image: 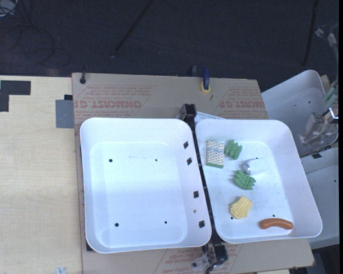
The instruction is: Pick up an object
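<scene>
The right bin (297,170) holds several small items. A pale checkered block (215,153) lies near its left wall with a green leafy piece (233,149) beside it. A small grey object (249,166) sits mid-bin, just above a second green piece (244,180). Nearer the front are a yellow ridged piece (241,207) and an orange sausage shape (276,224). My gripper (319,131) hangs outside the right bin's right rim, away from all the items, and is small and blurred.
The left bin (91,181) stands next to the right one, a black divider strip (197,181) between them. Both rest on a cardboard sheet (137,96) over the wooden bench. A grey arm part (294,99) lies at the far right.
</scene>
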Controlling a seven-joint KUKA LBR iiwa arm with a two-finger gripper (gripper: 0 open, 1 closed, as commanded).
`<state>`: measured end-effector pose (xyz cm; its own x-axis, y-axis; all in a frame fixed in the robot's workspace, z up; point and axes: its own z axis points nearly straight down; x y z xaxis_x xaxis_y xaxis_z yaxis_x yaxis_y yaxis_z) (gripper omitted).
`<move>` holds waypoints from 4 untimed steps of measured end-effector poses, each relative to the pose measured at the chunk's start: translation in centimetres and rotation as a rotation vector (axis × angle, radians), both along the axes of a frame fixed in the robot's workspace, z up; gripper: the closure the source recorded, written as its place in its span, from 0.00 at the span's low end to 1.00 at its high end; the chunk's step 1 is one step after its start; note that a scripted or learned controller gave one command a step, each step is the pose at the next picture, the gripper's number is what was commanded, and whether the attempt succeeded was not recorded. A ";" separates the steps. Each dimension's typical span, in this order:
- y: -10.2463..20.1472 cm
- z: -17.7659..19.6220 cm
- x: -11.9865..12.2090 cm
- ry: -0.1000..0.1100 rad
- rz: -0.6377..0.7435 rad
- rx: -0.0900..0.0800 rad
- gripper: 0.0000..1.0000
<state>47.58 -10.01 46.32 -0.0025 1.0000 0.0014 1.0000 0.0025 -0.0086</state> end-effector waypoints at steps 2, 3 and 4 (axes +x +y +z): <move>9.3 -16.3 -0.2 0.010 -0.002 -0.001 1.00; -2.7 -8.3 1.3 -0.015 -0.013 -0.008 1.00; 8.3 -5.0 0.0 -0.010 0.009 0.001 1.00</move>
